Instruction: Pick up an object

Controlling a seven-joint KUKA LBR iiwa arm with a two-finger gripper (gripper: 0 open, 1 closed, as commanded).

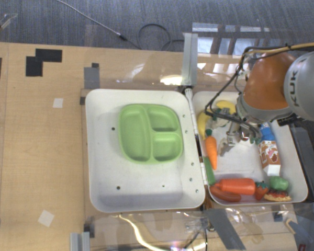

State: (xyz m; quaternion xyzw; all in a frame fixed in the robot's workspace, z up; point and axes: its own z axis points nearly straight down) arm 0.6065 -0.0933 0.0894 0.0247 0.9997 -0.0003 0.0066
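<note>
The right bin (298, 190) holds several toy foods. An orange carrot (211, 151) lies along its left wall, with a yellow banana (205, 120) behind it. A red pepper (239, 185) and a dark red sausage (225, 195) rest near the front edge. A milk carton (270, 155) lies at the right, with a green broccoli (278, 182) and a pizza slice (278, 195) in front of it. My gripper (230, 140) hangs low over the bin floor just right of the carrot, under the orange wrist band (264, 85). Nothing shows between its fingers.
The left bin (102, 187) bears a green divided plate (149, 132) in its middle. A metal divider post (189, 59) stands between the bins at the back. Black cables (225, 90) loop from the wrist over the right bin. Bare bin floor (240, 161) lies under the gripper.
</note>
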